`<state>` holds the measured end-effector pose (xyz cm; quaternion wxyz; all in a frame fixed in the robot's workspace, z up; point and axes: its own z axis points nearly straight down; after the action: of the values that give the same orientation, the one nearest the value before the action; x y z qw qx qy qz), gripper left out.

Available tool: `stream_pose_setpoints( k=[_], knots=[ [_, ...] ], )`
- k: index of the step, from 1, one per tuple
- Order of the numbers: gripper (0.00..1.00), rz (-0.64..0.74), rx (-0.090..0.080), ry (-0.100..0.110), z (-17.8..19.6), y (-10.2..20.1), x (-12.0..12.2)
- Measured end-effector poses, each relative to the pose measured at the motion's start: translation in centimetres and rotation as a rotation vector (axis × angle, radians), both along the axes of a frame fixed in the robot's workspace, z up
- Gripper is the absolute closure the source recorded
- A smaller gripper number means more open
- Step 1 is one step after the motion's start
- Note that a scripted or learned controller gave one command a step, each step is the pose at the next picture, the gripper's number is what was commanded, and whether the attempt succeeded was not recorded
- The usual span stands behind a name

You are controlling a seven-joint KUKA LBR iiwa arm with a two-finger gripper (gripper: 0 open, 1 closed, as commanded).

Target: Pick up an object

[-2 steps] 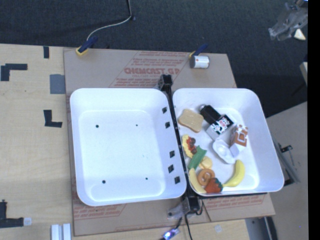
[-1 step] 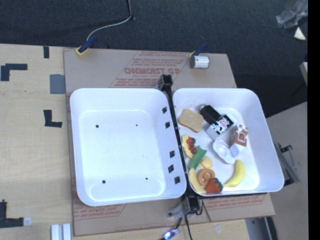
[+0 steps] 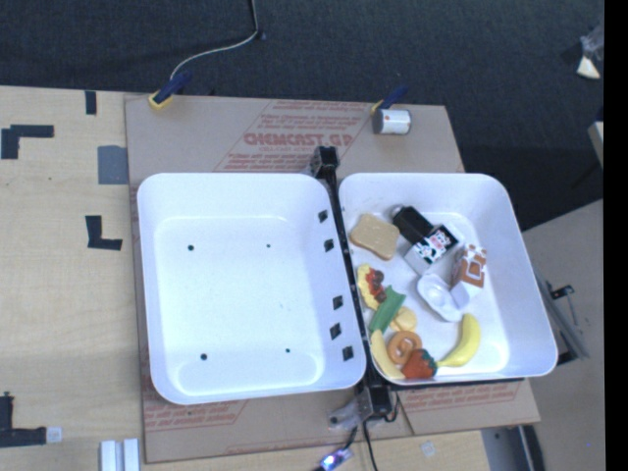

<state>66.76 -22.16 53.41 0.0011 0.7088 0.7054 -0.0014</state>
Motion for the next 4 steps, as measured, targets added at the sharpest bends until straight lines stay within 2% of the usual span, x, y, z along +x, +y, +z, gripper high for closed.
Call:
stream_pose_setpoints(
  k=[1,2,3,4],
  knots=[
    [1.0,0.005,0.007,0.014,-28.5,-0.1,-0.1],
    [1.0,0.009,-0.001,-0.017,-13.0,2.0,0.2],
    [1.0,0.007,-0.004,-0.018,1.0,0.8,0.0],
    [1.0,0.007,0.008,0.017,-16.6,3.4,0.0]
  ],
)
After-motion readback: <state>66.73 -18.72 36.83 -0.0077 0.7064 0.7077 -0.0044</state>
